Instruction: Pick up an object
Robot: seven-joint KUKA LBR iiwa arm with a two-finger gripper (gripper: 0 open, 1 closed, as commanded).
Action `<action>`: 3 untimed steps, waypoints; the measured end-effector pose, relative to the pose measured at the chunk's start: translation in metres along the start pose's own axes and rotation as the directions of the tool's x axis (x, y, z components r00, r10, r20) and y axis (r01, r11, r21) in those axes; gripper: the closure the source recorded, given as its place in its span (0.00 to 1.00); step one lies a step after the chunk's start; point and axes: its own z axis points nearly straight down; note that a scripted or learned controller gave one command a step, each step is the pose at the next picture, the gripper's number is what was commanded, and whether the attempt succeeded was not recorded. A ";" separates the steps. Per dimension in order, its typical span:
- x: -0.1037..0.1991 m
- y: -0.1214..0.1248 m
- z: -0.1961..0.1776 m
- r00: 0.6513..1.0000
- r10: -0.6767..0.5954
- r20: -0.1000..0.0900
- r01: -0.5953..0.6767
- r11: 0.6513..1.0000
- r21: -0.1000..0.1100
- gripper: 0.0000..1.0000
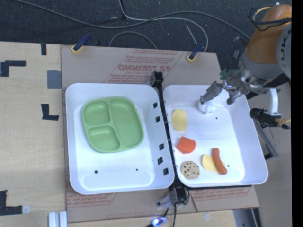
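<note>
**Gripper poised over the right bin, nothing in hand**

Cardboard covered the table (pixel 142 63), clamped at the back edge, with dark carpet and loose cables beyond it. From the overhead camera, two white bins sat side by side. A green divided plate (pixel 112 124) lay in the left bin (pixel 75 174). Across in the right bin (pixel 251 167) lay the candidates: a pale yellow oval piece (pixel 179 119), an orange wedge (pixel 186 145), a cookie (pixel 190 170), a yellow slice (pixel 208 162) and, touching it, a sausage (pixel 218 161).

And there was the gripper (pixel 218 95), hovering over that bin's back half, fingers spread apart, nothing between them. Every item sat nearer the front, clear of it.

My read: the sausage looked a fair target. Its long axis ran diagonally, upper end toward the bin's middle, lower end toward the front-right corner. A good attempt would turn the fingers across that axis, centre over its middle, and descend straight so the neighbouring slice wasn't nudged.
</note>
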 end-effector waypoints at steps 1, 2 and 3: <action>-0.004 -0.003 0.045 1.000 0.001 0.001 -0.001 1.000 0.004 0.00; -0.008 -0.011 0.106 1.000 0.001 0.000 -0.001 1.000 0.006 0.00; -0.008 -0.011 0.150 1.000 0.000 0.002 0.000 1.000 -0.001 0.00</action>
